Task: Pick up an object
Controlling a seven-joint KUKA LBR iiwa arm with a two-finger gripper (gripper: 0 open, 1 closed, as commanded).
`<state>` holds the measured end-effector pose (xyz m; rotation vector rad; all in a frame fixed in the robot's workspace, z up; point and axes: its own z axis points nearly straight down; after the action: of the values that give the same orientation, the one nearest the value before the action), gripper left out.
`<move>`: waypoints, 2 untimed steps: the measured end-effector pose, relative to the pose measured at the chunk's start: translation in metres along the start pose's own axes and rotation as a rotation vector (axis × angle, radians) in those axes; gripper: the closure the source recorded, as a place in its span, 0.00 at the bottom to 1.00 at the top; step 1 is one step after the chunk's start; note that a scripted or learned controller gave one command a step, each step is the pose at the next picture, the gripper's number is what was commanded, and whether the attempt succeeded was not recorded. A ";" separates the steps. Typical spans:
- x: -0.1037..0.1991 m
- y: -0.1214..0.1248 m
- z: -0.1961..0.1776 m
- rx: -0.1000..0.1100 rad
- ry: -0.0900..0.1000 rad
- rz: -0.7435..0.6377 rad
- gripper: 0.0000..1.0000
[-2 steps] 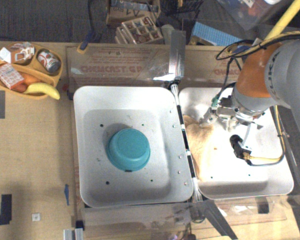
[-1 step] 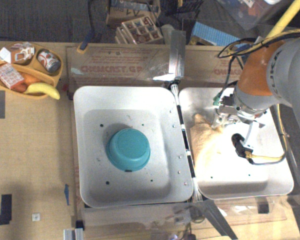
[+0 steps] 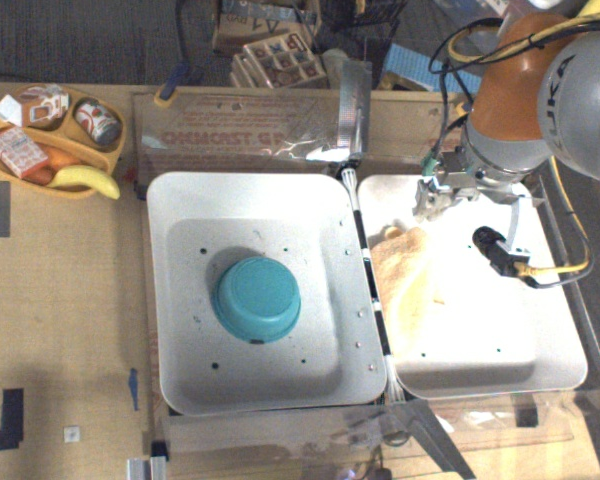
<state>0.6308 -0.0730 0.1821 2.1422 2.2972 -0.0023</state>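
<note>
Fingers (image 3: 430,200) above right bin (image 3: 540,368) | opening too blurred to tell | beige cloth (image 3: 405,268) just below

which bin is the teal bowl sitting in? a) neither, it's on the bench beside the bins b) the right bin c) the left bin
c: the teal bowl sits upside down on the floor of the left bin, while the right bin holds a tan cloth near the divider, with the gripper above that bin's far edge.
</note>
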 end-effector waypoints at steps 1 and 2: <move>0.038 -0.011 0.000 0.006 0.002 -0.030 1.00; 0.038 -0.011 0.000 0.006 0.002 -0.030 0.00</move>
<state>0.6169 -0.0362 0.1817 2.1111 2.3331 -0.0067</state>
